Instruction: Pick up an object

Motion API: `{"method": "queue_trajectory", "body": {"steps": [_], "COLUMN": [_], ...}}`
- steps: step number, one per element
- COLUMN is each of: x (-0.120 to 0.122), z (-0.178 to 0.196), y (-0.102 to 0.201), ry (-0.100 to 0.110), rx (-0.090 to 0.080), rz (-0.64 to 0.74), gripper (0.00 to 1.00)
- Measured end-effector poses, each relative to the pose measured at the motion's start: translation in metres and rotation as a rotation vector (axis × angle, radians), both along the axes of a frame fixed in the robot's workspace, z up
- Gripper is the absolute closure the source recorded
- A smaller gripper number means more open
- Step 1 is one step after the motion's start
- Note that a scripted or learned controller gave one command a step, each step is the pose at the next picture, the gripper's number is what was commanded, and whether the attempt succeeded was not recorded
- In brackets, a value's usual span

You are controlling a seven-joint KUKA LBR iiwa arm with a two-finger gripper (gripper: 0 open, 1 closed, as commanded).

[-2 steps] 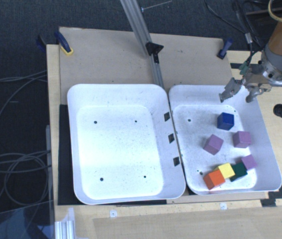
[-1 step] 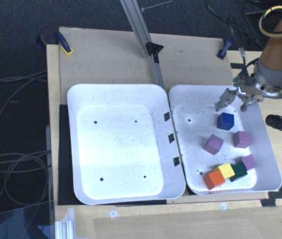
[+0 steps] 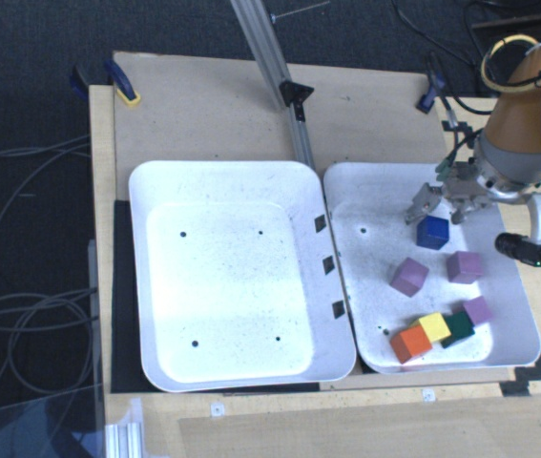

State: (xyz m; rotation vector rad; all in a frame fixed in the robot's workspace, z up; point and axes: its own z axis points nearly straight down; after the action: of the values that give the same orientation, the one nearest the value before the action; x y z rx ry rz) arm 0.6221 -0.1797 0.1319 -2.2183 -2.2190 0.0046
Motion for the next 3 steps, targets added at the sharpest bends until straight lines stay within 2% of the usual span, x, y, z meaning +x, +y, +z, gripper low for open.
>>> {"method": "queue_trajectory", "body": {"steps": [1,2,3], "x": [0.002,0.002,0.004], "z": [0.015,0.077,0.12], "y": [0.0,-0.007,-0.007], "ry": [-0.008,-0.014,-0.012], "rx": [-0.001,-0.004,-0.003], "rz": [0.001,0.0,0.001], "gripper": [1.0,1.0,1.0]}}
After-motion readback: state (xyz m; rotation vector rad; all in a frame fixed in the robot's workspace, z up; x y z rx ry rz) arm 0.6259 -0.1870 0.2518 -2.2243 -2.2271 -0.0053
